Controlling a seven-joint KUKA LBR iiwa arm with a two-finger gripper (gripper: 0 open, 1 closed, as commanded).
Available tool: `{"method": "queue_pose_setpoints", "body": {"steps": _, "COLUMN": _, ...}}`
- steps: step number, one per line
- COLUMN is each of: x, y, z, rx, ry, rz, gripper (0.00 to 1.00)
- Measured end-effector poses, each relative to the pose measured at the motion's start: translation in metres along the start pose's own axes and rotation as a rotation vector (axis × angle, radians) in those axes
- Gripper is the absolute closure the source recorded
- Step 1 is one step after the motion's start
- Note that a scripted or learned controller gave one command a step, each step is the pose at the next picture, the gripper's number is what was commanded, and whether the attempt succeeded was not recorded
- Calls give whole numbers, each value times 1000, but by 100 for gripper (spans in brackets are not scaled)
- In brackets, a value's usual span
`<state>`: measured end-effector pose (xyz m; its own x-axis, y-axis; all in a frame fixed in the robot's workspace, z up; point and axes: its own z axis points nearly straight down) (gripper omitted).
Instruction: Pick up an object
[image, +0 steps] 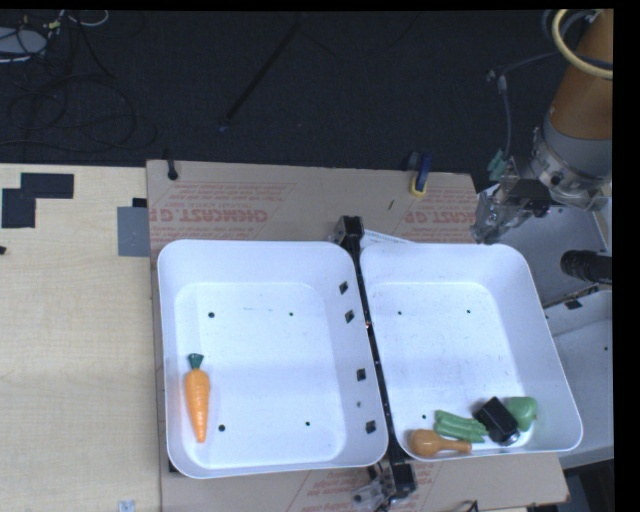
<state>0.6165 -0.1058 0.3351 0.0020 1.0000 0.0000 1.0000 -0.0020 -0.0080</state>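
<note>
A pale wooden surface (70, 340) carries a sheet of printed cardboard (260, 205), and on that sit two shallow white bins side by side, joined by a black divider strip (362, 340). Beyond the far edge the floor is dark, with loose cables (60, 60) trailing across it.

The left bin (260, 270) holds a toy carrot (197, 398) near its front left corner. In the right bin (450, 270), a cluster lies at the front right corner: a tan pear-shaped toy (437, 443), a green pod (459, 426), a black block (497, 419) and a green piece (523, 409).

The end effector (497, 212) hangs above the right bin's far right corner, well apart from that cluster; whether it is spread or pressed together cannot be told.
</note>
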Motion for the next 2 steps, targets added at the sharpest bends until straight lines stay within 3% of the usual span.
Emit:
{"method": "queue_pose_setpoints", "body": {"steps": 1, "x": -18, "y": 5, "z": 65, "rx": 1, "ry": 0, "rz": 0, "gripper": 100}}
{"method": "queue_pose_setpoints", "body": {"steps": 2, "x": -14, "y": 7, "z": -17, "rx": -13, "ry": -1, "rz": -3, "gripper": 100}}
